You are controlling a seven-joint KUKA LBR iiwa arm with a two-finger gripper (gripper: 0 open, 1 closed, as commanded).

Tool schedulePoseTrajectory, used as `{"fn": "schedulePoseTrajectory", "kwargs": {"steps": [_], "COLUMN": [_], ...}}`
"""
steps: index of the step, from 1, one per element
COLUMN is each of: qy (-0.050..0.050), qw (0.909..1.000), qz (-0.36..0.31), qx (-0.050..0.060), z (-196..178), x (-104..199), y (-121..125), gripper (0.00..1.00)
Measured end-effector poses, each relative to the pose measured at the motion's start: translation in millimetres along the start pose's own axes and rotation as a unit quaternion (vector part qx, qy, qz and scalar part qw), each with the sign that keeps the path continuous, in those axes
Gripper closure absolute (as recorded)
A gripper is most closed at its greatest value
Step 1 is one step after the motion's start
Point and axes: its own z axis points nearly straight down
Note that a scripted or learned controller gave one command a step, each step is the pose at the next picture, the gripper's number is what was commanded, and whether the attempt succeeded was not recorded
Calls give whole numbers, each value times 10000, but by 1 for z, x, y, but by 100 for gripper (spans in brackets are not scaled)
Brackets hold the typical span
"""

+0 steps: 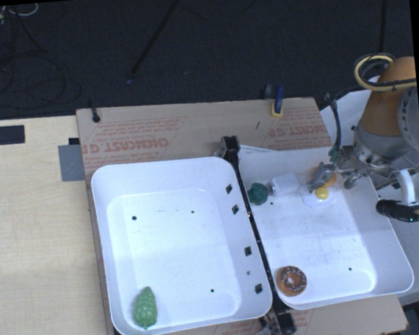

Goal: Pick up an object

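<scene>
End effector (322,185) over yellow object (321,194)

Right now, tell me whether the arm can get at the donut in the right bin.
Probably yes. The donut lies alone near the right bin's front left corner, open from above; the tool is over the same bin's far side.

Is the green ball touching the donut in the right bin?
Apart. The camera view shows bare white floor between the green ball and the donut.
</scene>
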Motion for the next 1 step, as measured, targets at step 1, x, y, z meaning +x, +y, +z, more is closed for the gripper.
{"fn": "schedulePoseTrajectory", "kwargs": {"steps": [1], "qy": [-3], "qw": [10000], "qz": [-25], "qx": [25], "z": [-9], "x": [0], "y": [-2], "gripper": [100]}}
